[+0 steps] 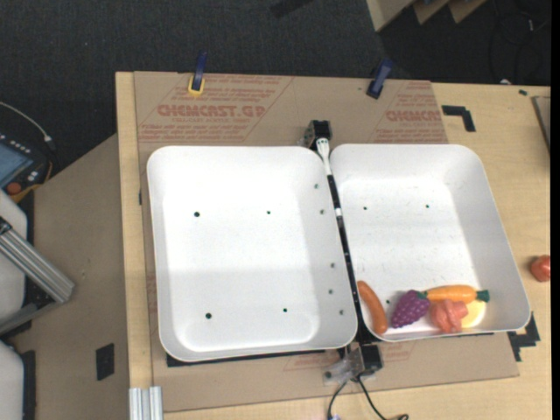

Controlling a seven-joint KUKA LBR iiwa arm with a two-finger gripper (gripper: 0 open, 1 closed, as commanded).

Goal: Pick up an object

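Two white bins sit side by side on a brown cardboard sheet (262,103) printed with red lettering. The left bin (175,234) has only small dark dots on its floor. The right bin (455,208) has all the toys bunched along its near edge, in the lower corner area. Far left of the bunch is an orange-red sausage-shaped piece (372,307), lying at a slant close to the wall shared with the left bin. Just beside it is a purple grape bunch (409,308). Right of the grapes is an orange carrot (453,293) with a green tip, lying roughly level. Below the carrot is a red-pink lumpy toy (445,316), touching or nearly touching the grapes. A pale yellow piece (473,315) is tucked at its right; it could be a banana or a lemon, too small to tell. The carrot, red toy and yellow piece look packed together and in contact. Outside the bins, a small red-orange object (541,269) sits on the bench at the right edge of the view, well apart from the bunch. A blue-and-yellow clamp (199,75) and a blue clamp (380,79) grip the far edge of the cardboard. A black clip (318,133) sits at the far end of the seam between the bins and another black clip (364,358) at the near end.
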